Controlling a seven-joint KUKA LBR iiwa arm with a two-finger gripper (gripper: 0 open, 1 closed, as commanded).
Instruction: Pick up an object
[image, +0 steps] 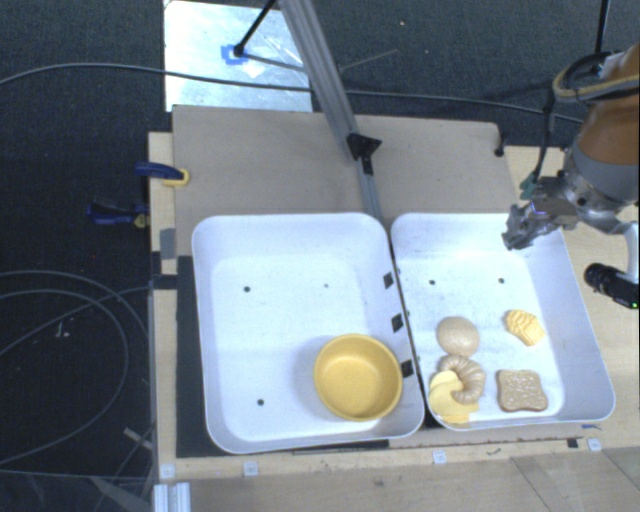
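Gripper (521, 232), its state impossible to tell, hangs above the right bin's (585, 330) far right corner, while the left bin (225, 300) bears a yellow bowl (357, 376) and the right a toast slice (521, 390), croissant (464, 378) and bun (457, 333).

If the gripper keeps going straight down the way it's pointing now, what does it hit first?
Most likely bare floor of the right bin near its far right corner. The gripper hangs above that spot, well away from the small yellow piece and the other food toys. Depth is hard to judge from this slant.
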